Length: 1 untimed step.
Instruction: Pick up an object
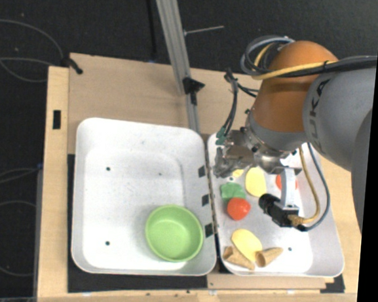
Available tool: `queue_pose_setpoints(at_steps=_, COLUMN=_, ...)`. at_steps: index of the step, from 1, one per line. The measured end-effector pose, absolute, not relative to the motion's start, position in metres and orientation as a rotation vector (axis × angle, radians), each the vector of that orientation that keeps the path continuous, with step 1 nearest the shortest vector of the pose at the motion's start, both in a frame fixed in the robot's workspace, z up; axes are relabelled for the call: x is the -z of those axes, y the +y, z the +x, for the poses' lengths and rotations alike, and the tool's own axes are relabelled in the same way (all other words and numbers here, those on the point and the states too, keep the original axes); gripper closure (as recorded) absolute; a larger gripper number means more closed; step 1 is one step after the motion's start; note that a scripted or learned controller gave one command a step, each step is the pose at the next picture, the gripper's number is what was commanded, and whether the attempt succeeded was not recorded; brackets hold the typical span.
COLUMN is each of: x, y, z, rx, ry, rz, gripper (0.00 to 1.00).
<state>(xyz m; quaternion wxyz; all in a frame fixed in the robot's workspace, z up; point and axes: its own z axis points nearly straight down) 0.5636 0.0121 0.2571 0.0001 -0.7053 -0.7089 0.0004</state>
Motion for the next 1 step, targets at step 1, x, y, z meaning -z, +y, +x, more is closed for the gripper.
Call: queue_pose_setpoints(at_steps=1, x=-0.2600, y=0.0726, z=0.5704, rx=0.003, ry=-2.231, rz=-2.211, gripper=1.00)
